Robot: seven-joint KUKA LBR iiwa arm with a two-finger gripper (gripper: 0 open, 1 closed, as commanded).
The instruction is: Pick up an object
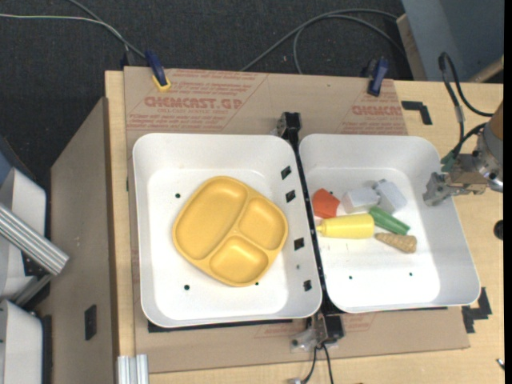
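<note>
Gripper [442,184]: mine, at the right edge of the frame, poised over the right rim of the right bin [448,250]; whether it is released or clenched I cannot tell, and I see nothing in it.

Contents of the right bin, clustered in its upper left part, well apart from my gripper:
- green piece [390,220], just beside a tan cone-like piece [398,242]
- yellow oblong item [347,227], lying crosswise
- orange item [325,203], near the dividing wall
- grey block [390,192], beside a pale grey piece [361,199]

Left bin [156,238]: one yellow three-compartment plate [230,230], lying flat at centre.
</note>
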